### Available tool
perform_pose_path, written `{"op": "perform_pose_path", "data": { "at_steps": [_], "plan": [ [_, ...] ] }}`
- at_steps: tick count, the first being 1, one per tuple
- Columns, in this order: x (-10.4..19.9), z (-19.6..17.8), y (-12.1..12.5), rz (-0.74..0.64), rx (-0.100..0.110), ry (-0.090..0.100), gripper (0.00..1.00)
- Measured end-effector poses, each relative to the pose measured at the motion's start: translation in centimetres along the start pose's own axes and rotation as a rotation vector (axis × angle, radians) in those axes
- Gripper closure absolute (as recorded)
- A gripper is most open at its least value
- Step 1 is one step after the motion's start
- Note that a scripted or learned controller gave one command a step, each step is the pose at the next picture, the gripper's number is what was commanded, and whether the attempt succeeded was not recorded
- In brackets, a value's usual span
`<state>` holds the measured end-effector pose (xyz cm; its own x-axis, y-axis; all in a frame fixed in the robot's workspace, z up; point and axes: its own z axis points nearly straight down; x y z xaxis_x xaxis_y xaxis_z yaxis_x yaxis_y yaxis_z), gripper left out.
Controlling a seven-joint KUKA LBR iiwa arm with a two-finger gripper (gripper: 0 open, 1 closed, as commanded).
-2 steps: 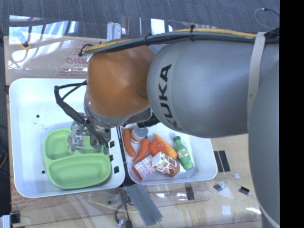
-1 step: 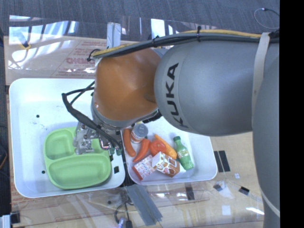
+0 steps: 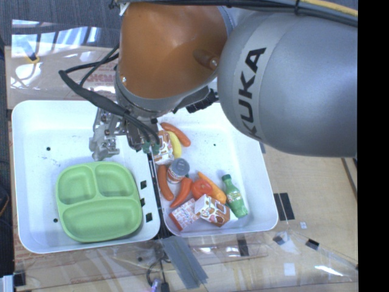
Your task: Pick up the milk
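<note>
Near the right bin's [image 3: 258, 163] front wall, boxy printed milk carton [image 3: 213, 210]; metal fingers [image 3: 104, 143], spacing unclear, over the left bin [image 3: 30, 139].

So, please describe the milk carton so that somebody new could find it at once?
Look in the right white bin, at its near edge, where toy food lies in a pile. The milk carton lies tipped there, just left of the green bottle and right of a smaller red-and-white carton. It is the bigger box, with orange-and-white print.
</note>
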<state>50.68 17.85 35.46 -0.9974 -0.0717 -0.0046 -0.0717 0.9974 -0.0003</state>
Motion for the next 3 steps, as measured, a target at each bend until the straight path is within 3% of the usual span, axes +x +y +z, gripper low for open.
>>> {"op": "perform_pose_path", "data": {
  "at_steps": [1,2,3],
  "plan": [
    [2.4,4.7,-5.7,-0.002,0.001,0.004,1.00],
    [2.8,9.4,-14.4,-0.076,0.000,0.004,1.00],
    [2.1,7.5,-5.9,-0.284,-0.001,0.002,1.00]
  ]
}}
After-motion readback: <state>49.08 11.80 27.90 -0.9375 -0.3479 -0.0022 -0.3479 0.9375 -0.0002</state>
